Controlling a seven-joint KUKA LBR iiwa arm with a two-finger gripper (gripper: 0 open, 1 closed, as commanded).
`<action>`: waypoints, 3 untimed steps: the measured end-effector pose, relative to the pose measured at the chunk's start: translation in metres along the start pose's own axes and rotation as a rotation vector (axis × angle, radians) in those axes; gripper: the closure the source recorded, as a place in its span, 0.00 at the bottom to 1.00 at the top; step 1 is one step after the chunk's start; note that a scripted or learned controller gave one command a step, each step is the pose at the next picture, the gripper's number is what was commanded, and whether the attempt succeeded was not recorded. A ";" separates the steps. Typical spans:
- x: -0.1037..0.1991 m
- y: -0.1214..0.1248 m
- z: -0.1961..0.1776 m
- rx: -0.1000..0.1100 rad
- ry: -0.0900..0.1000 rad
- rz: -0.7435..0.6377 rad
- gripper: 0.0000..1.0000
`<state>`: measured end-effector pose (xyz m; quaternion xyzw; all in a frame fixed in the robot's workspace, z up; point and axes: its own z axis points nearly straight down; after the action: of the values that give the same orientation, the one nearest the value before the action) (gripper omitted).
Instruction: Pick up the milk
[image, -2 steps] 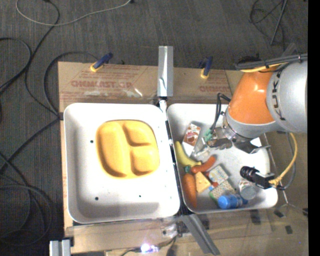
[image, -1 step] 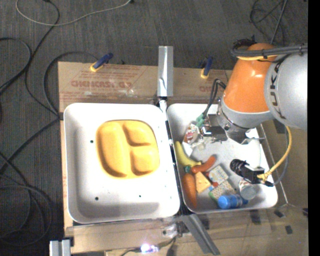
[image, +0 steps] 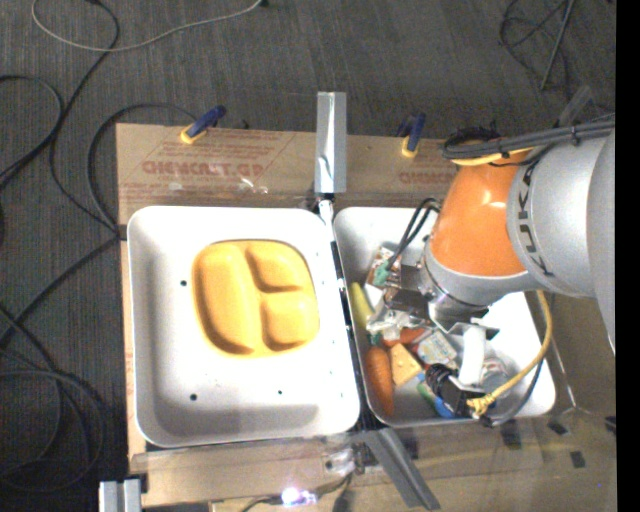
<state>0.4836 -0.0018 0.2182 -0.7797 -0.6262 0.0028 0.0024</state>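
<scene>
My gripper (image: 398, 322) hangs low over the crowded left half of the right bin (image: 530, 310), with the orange-banded wrist covering much of it. A small white carton with blue print (image: 437, 347), which looks like the milk, lies just right of and below the gripper, partly hidden by the wrist. Whether anything sits between the fingers is hidden from this angle.
Around the gripper lie a small printed box (image: 383, 268), a long yellow-green item (image: 357, 300) along the bin's left wall, an orange carrot-like piece (image: 378, 375) and a tan wedge (image: 404, 366). The left bin (image: 160, 380) holds a yellow divided plate (image: 256, 296).
</scene>
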 end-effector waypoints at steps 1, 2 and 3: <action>0.000 0.000 0.000 0.000 0.000 0.000 0.00; -0.027 0.084 0.036 -0.002 -0.003 -0.018 0.00; -0.027 0.084 0.036 -0.002 -0.003 -0.018 0.00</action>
<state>0.5595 -0.0464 0.1813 -0.7740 -0.6331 0.0032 0.0009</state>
